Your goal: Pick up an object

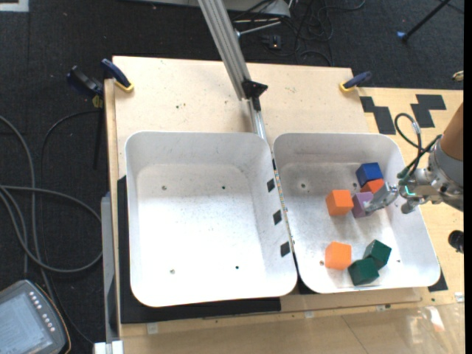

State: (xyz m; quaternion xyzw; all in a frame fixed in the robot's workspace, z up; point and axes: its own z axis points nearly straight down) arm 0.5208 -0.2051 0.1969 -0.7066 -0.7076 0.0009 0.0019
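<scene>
- Camera view, nearest first: in the right bin [413, 268], toward its near edge, two dark green blocks sit touching, one [363, 271] closer to the near edge and one [378, 252] just behind it, with an orange cube [338, 255] just beside them on the side toward the left bin [199, 290].
- Further back, about mid-bin, a second orange cube [339, 202] stands apart from a tight cluster by the right edge: a purple block [361, 203], a small orange piece [375, 186] and a blue cube [369, 172] behind them.
- The pincer [385, 196] reaches in over the right edge and sits low at that cluster, its tip touching or just beside the purple block and the small orange piece. I cannot tell how far apart it stands, nor whether anything is held.
- The likeliest target, judging by position, is the purple block, directly at the tip; the blue cube is just beyond, toward the far edge.
- To do this step well: the cluster is crowded, so I would centre on one block only, keep clear of the neighbours so they are not wedged in, close squarely on flat faces, then lift straight up.
- Risk, as I judge it: a block being nudged aside or two being caught together.
</scene>
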